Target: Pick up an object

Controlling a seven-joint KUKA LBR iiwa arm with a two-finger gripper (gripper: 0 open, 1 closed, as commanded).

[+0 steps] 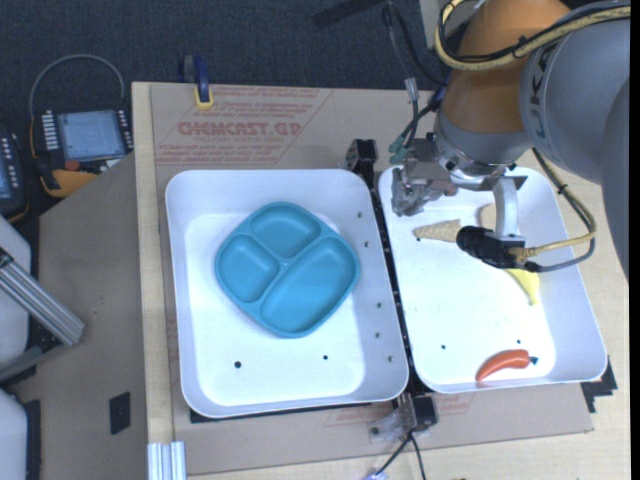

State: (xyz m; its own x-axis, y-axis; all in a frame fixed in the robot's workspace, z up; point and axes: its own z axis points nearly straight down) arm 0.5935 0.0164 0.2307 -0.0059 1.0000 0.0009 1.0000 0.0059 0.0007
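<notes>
My gripper (408, 200) hangs over the far left corner of the right bin (470, 318), close to the wall between the two bins. A tan cone-shaped piece (435, 232) lies just below and to the right of it, apart from it. Further right in that bin lies a yellow banana (527, 284). A red-orange pepper (503, 364) rests near the bin's front right corner. I see nothing held in the gripper.
The left bin (200, 348) holds a blue divided plate (287, 268) in its middle. The grey arm with its orange band (510, 28) reaches in over the back right of the right bin. A screen device (88, 133) sits off the bench at the far left.
</notes>
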